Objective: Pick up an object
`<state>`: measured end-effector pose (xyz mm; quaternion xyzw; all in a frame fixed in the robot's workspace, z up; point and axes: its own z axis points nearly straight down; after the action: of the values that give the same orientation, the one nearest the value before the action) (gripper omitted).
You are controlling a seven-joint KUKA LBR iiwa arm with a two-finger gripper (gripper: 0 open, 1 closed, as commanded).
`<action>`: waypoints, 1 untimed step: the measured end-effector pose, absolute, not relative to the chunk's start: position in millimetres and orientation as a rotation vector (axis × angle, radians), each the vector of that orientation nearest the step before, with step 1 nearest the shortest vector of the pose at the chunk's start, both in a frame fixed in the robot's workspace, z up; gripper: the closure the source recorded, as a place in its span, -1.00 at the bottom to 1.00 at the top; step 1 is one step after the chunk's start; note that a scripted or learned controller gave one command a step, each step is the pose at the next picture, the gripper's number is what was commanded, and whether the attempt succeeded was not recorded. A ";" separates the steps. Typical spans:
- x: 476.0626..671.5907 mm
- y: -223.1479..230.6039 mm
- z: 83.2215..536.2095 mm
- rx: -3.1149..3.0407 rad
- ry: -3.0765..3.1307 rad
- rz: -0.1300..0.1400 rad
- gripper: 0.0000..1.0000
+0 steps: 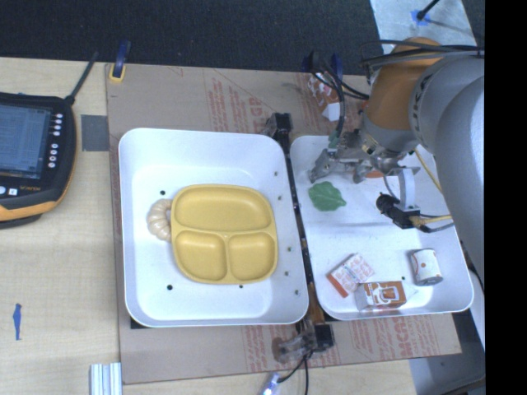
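Observation:
My gripper (339,169) hangs over the far end of the right bin (449,307). Its fingers stand apart, open, with nothing between them. Just in front of it, on the bin floor, lies a small green leafy object (327,196), free of the fingers. Nearer the front of the same bin lie a red-and-white packet (350,273), an orange-and-white box (384,295) and a small white cylinder (425,266).
The left bin (140,295) holds a yellow divided plate (223,233) with a beige lumpy object (156,218) tucked against its left side. A handheld control pendant (29,155) rests on the bench at the far left. The grey arm covers the right bin's far right corner.

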<state>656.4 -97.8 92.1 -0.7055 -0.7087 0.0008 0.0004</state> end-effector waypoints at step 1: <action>617.3 -95.3 91.6 -2.216 -2.224 0.007 -1.00</action>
<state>617.3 -95.3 91.6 -0.7058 -0.7084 0.0021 0.0012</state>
